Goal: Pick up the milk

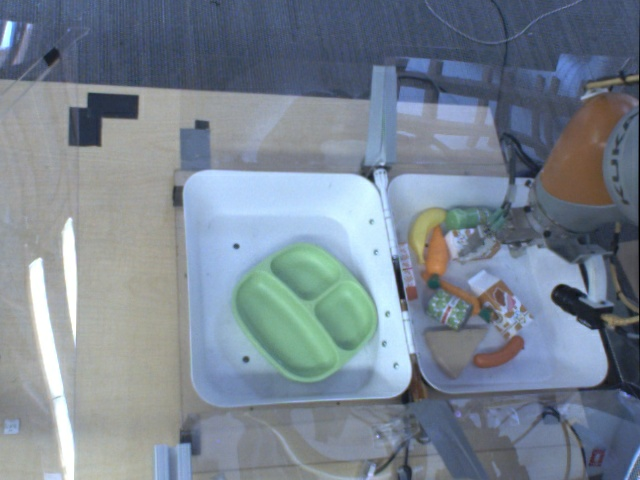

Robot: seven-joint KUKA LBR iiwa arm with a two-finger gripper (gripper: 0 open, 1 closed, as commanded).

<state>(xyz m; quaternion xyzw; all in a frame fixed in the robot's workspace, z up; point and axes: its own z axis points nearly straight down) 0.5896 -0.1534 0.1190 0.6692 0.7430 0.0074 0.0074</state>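
Milk (503,308): small carton, white with orange-red print, lying tilted in right bin (590,373), about 4 o'clock of bin centre, just beside red sausage (498,352) at its 6 o'clock. Likely light, stiff, boxy toy; smooth faces, may slip; grip across flat narrow sides. Neighbours crowd: banana (425,226), carrot (437,253), green can (449,310), tan bread slice (452,348). Left bin (210,268) holds glossy green divided plate (305,311). Pincer (500,230) at bin's 12 o'clock, well apart from milk; opening cannot tell.

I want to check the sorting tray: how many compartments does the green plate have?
3. The green plate in the left bin has one long compartment along its lower-left side and two smaller ones along its upper-right side. None seems hidden.
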